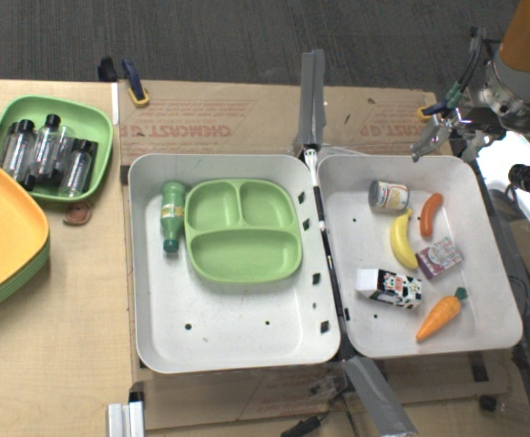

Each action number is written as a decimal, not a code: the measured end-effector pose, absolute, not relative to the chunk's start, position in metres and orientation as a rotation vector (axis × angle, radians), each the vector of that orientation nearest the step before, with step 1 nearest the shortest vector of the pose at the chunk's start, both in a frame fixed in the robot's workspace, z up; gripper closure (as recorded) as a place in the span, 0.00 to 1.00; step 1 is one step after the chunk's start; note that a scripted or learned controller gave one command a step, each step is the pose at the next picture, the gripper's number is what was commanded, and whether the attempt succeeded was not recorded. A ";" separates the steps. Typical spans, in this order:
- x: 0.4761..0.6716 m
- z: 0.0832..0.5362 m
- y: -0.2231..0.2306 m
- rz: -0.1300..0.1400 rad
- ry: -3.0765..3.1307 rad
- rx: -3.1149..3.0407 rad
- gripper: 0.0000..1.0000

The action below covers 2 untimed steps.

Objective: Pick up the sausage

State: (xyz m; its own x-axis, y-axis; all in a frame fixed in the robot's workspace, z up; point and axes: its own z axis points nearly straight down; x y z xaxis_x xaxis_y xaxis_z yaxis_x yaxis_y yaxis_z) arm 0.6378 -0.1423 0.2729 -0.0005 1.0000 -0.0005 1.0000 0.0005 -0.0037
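The sausage looks small, light and smooth, so it is best pinched across its middle. Whether the gripper is open cannot be told.

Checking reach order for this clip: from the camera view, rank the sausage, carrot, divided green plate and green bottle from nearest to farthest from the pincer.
The pincer sits over the right bin's far right corner.
1. Sausage, right bin, far right part.
2. Carrot, right bin, near right corner.
3. Divided green plate, middle of the left bin.
4. Green bottle, left bin, left of the plate.
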 end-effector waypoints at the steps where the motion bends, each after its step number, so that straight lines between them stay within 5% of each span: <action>1: 0.638 0.281 -0.143 0.007 -2.222 -2.217 1.00; 2: 0.632 0.230 -0.207 0.007 -1.699 -2.640 1.00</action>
State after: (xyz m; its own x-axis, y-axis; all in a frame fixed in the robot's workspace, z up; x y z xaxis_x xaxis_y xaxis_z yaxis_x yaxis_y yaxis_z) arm 0.6324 -0.2073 0.2303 0.4141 0.9102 -0.0025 0.9102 -0.4141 -0.0046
